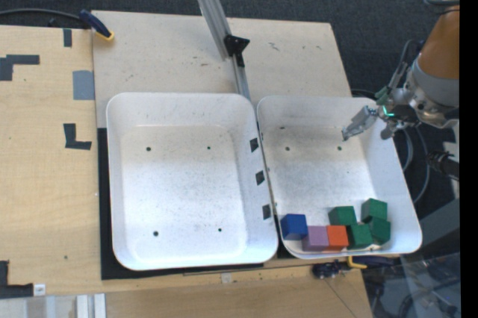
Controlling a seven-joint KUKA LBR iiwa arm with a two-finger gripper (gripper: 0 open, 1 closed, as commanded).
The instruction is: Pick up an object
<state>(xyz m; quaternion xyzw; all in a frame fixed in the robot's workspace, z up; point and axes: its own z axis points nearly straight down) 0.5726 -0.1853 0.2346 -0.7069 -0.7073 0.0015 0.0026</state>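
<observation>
Camera view: the arm waits at the right bin's far edge, with the blocks bunched well away in the near corner.

Two shallow white bins sit side by side; the left bin [179, 175] is bare, and the right bin [314, 160] holds everything worth grabbing. The grey arm [437, 63] reaches in from the right, its gripper [371, 119] poised over the upper right of that bin with nothing between its tips; how wide it stands I cannot tell from here. The blocks huddle along the near wall: three green blocks [366, 223], a blue block [293, 225] at the left end, then a purple block [318, 237] and an orange block [337, 236] touching. To my eye the blue one is the best pick, since its left side is free; the tool should travel towards the near corner, come straight down, and straddle it without nudging its neighbours or the wall.
</observation>
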